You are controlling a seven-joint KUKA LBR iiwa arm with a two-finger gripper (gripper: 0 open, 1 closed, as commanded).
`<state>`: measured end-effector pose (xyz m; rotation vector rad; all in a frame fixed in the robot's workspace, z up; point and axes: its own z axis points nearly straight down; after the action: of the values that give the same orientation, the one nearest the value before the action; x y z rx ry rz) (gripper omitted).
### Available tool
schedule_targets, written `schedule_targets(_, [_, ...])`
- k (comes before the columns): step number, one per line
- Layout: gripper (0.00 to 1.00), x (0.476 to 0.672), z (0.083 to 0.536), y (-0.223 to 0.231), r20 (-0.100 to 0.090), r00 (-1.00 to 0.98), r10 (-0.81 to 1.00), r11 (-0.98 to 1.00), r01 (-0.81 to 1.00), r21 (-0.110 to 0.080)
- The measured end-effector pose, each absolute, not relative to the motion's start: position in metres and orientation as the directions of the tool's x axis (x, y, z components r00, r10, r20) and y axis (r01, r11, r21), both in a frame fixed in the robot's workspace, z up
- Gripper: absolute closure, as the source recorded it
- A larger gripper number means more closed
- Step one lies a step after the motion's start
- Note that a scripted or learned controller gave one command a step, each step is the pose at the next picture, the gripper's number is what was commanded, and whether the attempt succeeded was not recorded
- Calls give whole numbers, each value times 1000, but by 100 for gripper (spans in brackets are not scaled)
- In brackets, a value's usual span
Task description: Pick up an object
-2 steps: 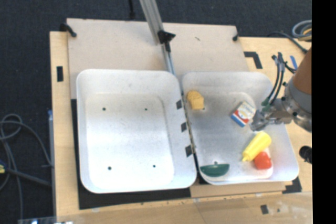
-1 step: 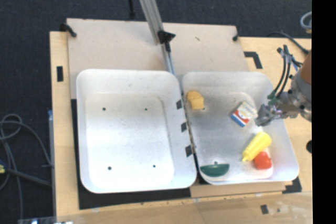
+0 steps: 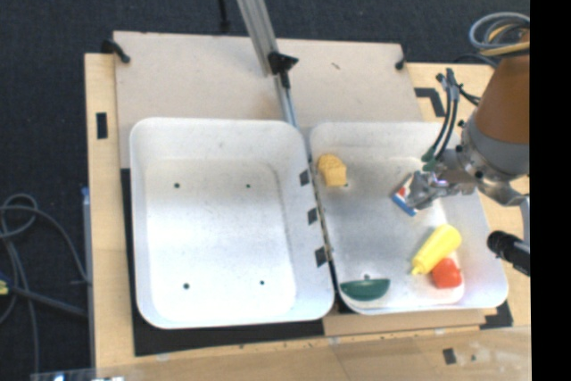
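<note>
On the wooden bench, the hand grips a small blue-red object.

Arm over right bin; yellow piece, orange piece inside.

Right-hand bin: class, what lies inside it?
Inside the right bin: a tan lump, a yellow piece, an orange piece, a green piece. The gripper covers the floor beneath it.

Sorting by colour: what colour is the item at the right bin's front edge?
Dark green item, clearest in the camera view.
</note>
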<state>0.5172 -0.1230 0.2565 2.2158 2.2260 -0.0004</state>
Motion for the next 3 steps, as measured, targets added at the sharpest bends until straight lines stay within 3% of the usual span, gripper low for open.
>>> schedule_targets(2, [100, 554, 248, -22, 2, -8, 1000, 8, 1000, 2])
schedule_targets(3, [100, 583, 256, 26, 1, -8, 1000, 8, 1000, 3])
